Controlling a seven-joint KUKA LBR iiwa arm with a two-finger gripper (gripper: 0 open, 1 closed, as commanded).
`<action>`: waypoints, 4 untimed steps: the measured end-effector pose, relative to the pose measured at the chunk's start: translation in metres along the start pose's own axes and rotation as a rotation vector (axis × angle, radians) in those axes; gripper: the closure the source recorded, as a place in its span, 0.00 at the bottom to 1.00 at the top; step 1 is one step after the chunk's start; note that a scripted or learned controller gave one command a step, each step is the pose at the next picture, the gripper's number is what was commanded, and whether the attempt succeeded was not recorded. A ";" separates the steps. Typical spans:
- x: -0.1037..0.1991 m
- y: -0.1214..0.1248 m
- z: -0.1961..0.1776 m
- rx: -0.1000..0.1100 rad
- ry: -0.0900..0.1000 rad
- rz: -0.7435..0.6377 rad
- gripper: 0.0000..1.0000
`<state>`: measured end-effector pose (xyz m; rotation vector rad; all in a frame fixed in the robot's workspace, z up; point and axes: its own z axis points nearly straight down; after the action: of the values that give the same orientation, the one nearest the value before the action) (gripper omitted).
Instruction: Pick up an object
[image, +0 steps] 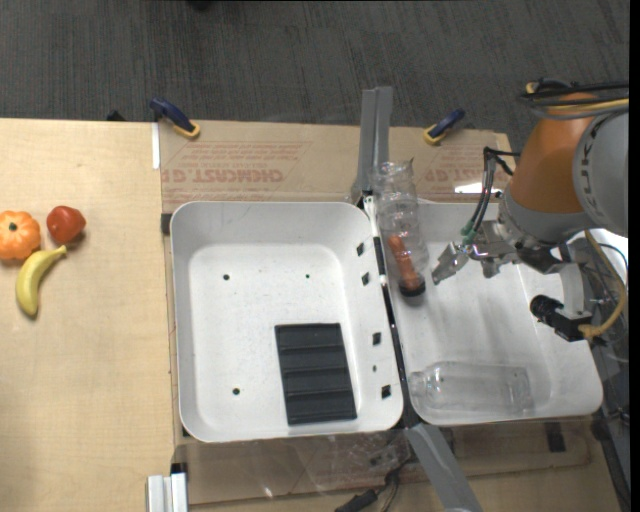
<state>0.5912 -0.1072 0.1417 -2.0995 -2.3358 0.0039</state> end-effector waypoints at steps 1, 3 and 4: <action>-0.024 -0.049 -0.015 0.000 0.000 0.118 0.00; 0.047 -0.072 -0.049 -0.001 0.000 0.001 0.00; 0.005 -0.032 -0.096 -0.002 -0.001 -0.086 0.00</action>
<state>0.5587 -0.1054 0.2376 -1.9982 -2.4255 0.0025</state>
